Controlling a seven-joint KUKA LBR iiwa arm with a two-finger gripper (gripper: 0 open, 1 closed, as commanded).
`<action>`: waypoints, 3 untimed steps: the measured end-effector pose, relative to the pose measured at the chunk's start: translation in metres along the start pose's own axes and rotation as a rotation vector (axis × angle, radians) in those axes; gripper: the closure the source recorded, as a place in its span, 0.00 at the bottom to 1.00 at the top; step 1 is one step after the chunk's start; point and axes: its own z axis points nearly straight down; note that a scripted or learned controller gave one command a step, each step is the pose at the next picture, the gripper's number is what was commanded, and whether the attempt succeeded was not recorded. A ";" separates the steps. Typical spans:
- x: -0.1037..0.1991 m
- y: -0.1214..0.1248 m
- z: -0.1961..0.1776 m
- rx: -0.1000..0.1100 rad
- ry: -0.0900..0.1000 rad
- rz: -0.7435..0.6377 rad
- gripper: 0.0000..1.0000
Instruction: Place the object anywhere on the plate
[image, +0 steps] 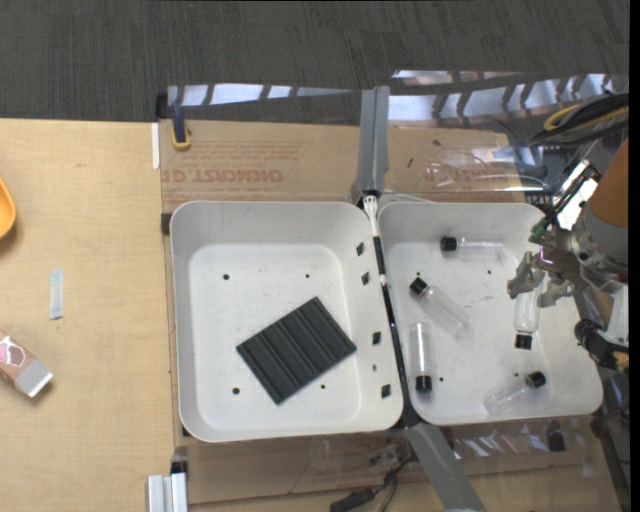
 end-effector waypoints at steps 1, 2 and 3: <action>0.067 0.003 -0.004 -0.001 0.001 -0.281 1.00; 0.147 0.020 0.011 -0.001 0.000 -0.384 1.00; 0.197 -0.117 -0.006 0.002 0.000 -0.424 1.00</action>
